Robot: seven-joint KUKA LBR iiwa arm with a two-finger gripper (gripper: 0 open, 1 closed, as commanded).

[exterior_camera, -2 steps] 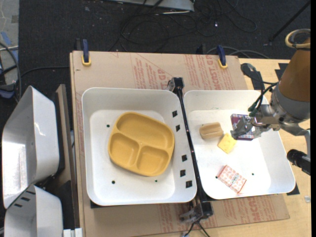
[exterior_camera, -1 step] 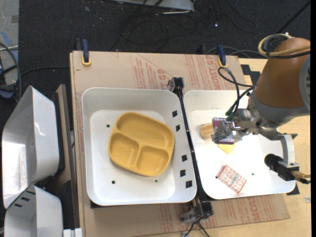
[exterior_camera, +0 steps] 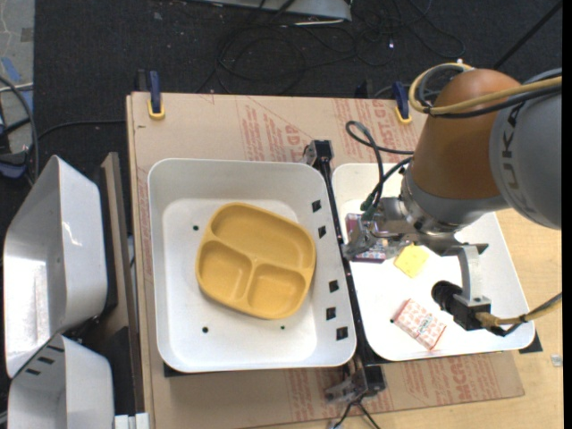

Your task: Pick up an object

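Note:
My gripper [exterior_camera: 361,232] hangs low over the left edge of the right bin [exterior_camera: 500,239], close to the wall between the two bins. Right below it lies a small pink and purple thing [exterior_camera: 369,255], partly hidden by the gripper. A yellow wedge-shaped piece [exterior_camera: 411,260] lies just to its right. A small box with a red and white pattern [exterior_camera: 420,322] sits near the front of the same bin. I cannot make out anything held by the gripper.
The left bin [exterior_camera: 170,239] holds a yellow divided plate [exterior_camera: 255,259] at its middle. The grey and orange arm [exterior_camera: 469,141] covers the back of the right bin. Blue and yellow clamps [exterior_camera: 155,96] stand at the bench's far edge.

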